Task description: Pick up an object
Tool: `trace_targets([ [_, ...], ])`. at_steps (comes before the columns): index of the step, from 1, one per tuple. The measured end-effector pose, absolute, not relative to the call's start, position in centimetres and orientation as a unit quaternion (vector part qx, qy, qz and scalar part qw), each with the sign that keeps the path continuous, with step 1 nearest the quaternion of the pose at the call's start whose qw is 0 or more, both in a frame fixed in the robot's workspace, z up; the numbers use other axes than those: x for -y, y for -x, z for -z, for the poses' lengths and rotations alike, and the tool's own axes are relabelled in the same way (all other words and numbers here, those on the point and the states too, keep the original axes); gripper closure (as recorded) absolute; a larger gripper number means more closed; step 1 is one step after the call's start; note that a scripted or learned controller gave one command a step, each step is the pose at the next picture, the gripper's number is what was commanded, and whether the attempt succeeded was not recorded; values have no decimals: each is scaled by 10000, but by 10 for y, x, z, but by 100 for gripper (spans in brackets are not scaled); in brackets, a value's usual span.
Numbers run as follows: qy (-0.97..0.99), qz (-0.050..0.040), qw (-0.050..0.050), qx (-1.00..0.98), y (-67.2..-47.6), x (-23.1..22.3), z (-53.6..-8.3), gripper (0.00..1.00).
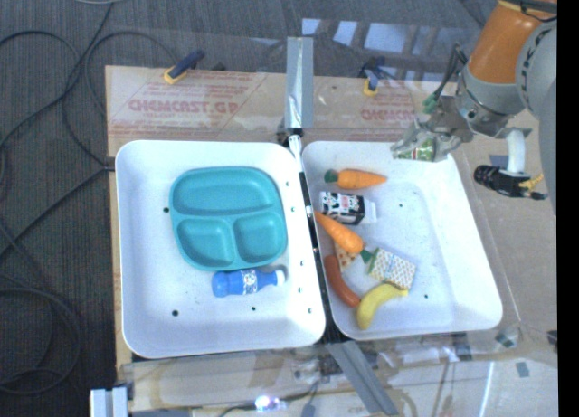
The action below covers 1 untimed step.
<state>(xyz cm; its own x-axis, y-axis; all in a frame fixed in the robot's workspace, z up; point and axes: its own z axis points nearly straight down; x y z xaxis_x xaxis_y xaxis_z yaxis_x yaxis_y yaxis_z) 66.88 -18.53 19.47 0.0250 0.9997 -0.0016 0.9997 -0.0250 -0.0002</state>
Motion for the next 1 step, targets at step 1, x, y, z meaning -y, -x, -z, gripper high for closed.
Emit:
trace_targets([
  [1,-7882,14,-3,-6154,-668,196,-191,100],
])
